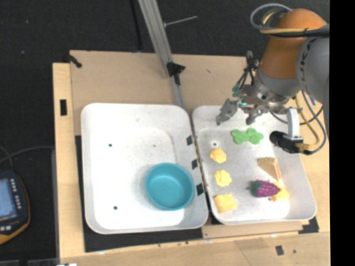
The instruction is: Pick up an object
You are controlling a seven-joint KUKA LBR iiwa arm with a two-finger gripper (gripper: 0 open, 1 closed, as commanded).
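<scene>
End effector spread open, grasping nothing, above right bin rim at 12 o'clock. Green piece just below. Purple grapes partly covering yellow piece at 4 o'clock. Open room mid-bin.

Arm: grey rounded link, fat orange band above the wrist, glossy. Grey cable loop sits on top of the band. Wrist below it is a grey metal ring with dark fittings. Gripper: grey metal fingers, dark linkage, small teal-green bits at the base. Thin black and yellowish cables trail off the wrist side. White bracket with a black cylindrical module hangs alongside.
</scene>
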